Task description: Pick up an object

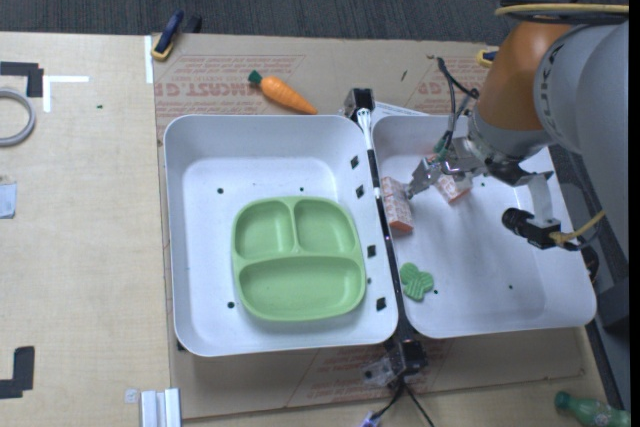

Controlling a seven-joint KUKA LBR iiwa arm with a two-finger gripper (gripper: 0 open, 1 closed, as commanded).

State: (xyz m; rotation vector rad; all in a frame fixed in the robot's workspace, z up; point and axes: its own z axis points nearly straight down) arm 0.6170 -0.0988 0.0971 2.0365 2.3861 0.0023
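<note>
My gripper [437, 177] hangs low over the upper left part of the right bin [520, 300], below the grey arm and its orange band. A small pink and white object [456, 190] lies right at the gripper's tip, partly hidden by it, and I cannot tell whether it is held. Just left of the gripper, a pink and white cylinder [397, 206] lies against the bin's left wall. A green clover-shaped piece [416, 281] rests lower down by the same wall.
The left bin [200, 175] holds a green divided plate [297, 258]. An orange carrot [284, 93] lies on the cardboard behind the bins. A blue and yellow item [168, 34] sits at the far left of the cardboard, and a green object [590, 406] at the bottom right.
</note>
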